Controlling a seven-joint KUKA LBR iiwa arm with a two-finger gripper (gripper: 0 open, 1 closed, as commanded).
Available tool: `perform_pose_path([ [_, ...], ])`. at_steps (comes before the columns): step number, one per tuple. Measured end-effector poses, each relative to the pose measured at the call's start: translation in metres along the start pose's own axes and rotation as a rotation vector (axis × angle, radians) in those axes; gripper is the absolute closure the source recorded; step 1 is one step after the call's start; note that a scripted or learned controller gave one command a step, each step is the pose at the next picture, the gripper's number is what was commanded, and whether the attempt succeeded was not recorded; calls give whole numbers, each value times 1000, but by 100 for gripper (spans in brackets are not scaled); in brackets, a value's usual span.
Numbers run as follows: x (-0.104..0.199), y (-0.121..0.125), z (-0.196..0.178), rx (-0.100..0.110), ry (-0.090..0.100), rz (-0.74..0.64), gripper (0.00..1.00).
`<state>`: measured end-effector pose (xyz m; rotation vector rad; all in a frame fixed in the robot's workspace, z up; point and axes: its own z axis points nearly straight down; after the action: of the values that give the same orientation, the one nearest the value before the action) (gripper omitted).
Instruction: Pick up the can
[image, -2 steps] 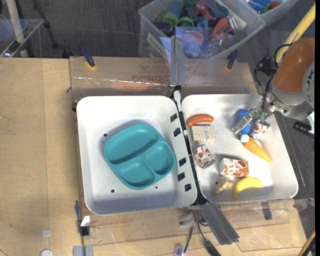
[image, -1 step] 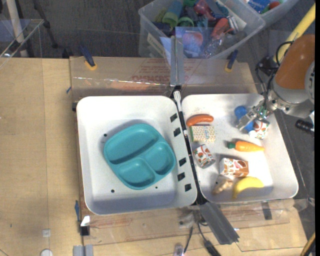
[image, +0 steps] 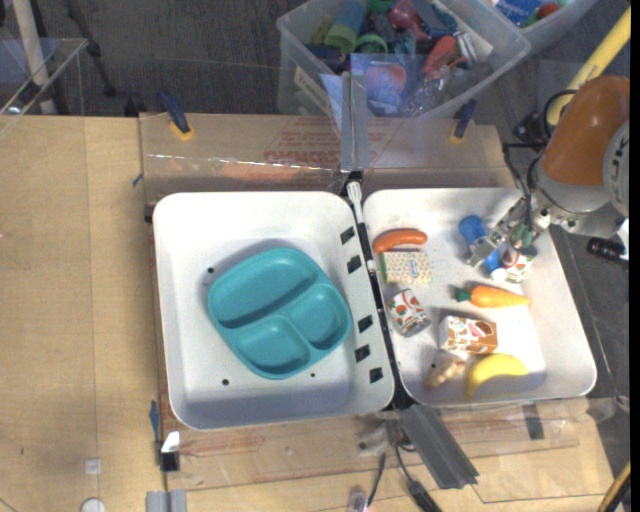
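Blue can (image: 474, 230): you find it far in the right bin (image: 570, 350), touching the gripper.
Gripper (image: 510, 243): you cannot tell its state.
Carrot (image: 497, 296): just nearer.

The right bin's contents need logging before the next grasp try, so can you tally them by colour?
Blue: 1, the can beside the gripper
Red-orange: 1, the sausage
Orange: 1, the carrot
Yellow: 1, the banana
Printed white packs: 3
Total: 7, not counting a small item under the gripper and a tan one by the banana.
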<state>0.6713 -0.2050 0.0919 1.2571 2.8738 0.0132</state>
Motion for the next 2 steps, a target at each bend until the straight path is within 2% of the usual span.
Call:
perform_pose_path([
  [1,-1,-2,1,2,-6,-1,0],
  [2,0,0,-9,0,-3,0,100],
])
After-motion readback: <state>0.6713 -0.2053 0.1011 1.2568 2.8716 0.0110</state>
